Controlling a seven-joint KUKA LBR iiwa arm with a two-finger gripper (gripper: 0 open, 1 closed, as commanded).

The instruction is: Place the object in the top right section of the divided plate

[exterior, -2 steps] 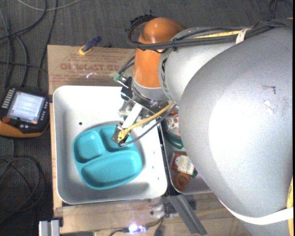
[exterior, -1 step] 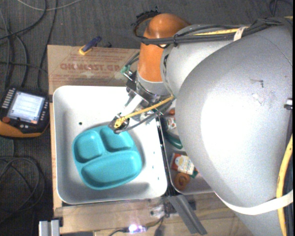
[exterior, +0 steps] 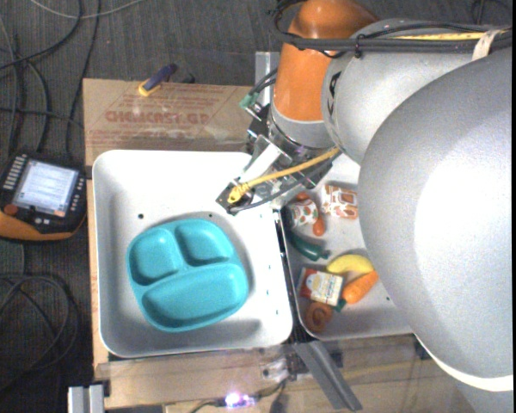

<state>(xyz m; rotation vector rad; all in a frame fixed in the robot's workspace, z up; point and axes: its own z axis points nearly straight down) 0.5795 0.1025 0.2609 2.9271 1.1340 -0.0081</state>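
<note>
**Gripper** [exterior: 260, 172]: at the end of the grey arm below the orange band, over the upper right corner of the left bin [exterior: 112, 231], near the wall it shares with the right bin [exterior: 303, 329]. Whether it is released or clenched cannot be told, and no item is visible in its grasp.

**Divided plate** [exterior: 189, 271]: teal, three compartments, lying flat in the left bin, below and left of the gripper and apart from it. The two small sections sit at the top and the large one below. The top right section [exterior: 203, 239] is the part nearest the gripper.

**Right bin, contents:** toy foods, below and right of the gripper.
- Red-and-white carton [exterior: 339, 200], print too small to read.
- Small red-and-white piece [exterior: 303, 212].
- Green piece [exterior: 308, 248].
- Banana [exterior: 349, 265] touching a carrot [exterior: 359, 286].
- Small box [exterior: 325, 287] with a label that is not legible.
- Brown round piece [exterior: 316, 317].

Which of these is the task's object cannot be told.

**Writing:** the cardboard sheet [exterior: 168, 114] beyond the left bin carries faded red lettering that is not legible.

**Surroundings:**
- A blue-and-yellow pen-like item [exterior: 157, 77] lies on the cardboard.
- A teach pendant [exterior: 36, 194] with a lit screen rests on the grey carpet floor [exterior: 34, 58], left of the bench.
- Loose cables [exterior: 34, 7] lie on the carpet.
</note>
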